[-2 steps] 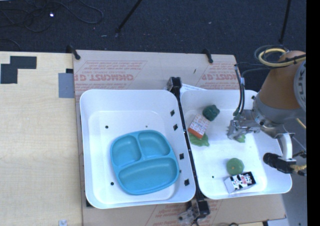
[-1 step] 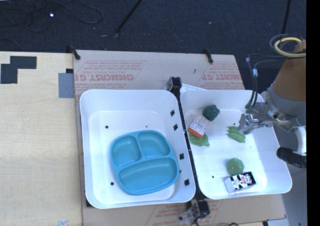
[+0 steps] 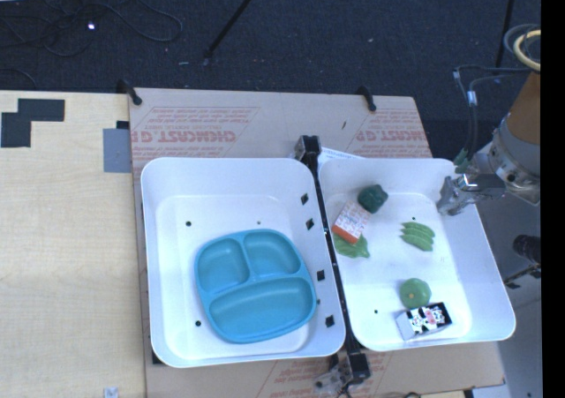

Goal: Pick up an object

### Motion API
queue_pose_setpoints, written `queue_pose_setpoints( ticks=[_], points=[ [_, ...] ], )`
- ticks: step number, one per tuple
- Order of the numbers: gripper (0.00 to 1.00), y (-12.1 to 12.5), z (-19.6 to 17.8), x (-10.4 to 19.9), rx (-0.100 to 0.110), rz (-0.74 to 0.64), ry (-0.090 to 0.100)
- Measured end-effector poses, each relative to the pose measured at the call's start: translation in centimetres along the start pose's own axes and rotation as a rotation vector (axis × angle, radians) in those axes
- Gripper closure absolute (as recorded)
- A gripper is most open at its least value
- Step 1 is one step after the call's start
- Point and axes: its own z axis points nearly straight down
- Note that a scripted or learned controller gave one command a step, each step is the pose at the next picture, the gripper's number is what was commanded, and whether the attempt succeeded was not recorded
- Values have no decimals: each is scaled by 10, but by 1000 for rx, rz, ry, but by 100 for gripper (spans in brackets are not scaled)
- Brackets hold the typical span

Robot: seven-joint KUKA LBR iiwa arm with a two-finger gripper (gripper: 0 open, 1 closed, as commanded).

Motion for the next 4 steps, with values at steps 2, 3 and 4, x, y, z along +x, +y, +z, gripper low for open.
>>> queue_pose_setpoints(
  ticks=[2, 3, 4],
  points=[
    [100, 15, -2, 110, 6, -4, 3],
    [100, 21, 16, 165, 10, -3, 3],
    [100, 22, 30, 217, 10, -4, 3]
  ],
)
